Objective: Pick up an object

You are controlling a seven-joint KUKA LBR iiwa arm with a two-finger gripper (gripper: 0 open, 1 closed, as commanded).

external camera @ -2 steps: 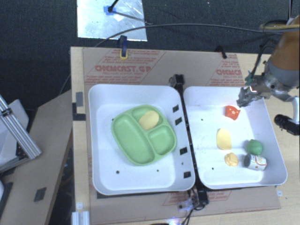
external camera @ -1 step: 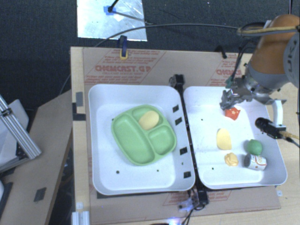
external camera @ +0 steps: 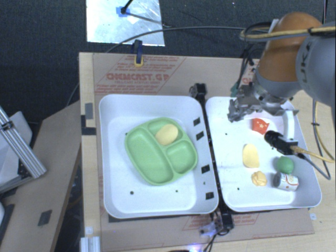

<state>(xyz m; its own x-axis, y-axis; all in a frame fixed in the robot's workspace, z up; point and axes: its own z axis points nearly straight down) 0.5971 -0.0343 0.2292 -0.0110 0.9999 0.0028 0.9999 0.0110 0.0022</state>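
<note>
Red piece [external camera: 259, 125], yellow wedge [external camera: 251, 156], green ball [external camera: 285, 165] in right bin [external camera: 226, 193]

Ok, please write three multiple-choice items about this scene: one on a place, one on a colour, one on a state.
1. Where is the green tray?
A. left bin
B. right bin
C. outside the bins

2. What colour is the ball in the right bin?
A. blue
B. green
C. white

3. What does the tray's top compartment hold?
A. a yellow item
B. a can
C. a red item

Answers: 1 A, the tray lies in the left bin. 2 B, the ball beside the can is green. 3 A, the yellow item rests there.
</note>
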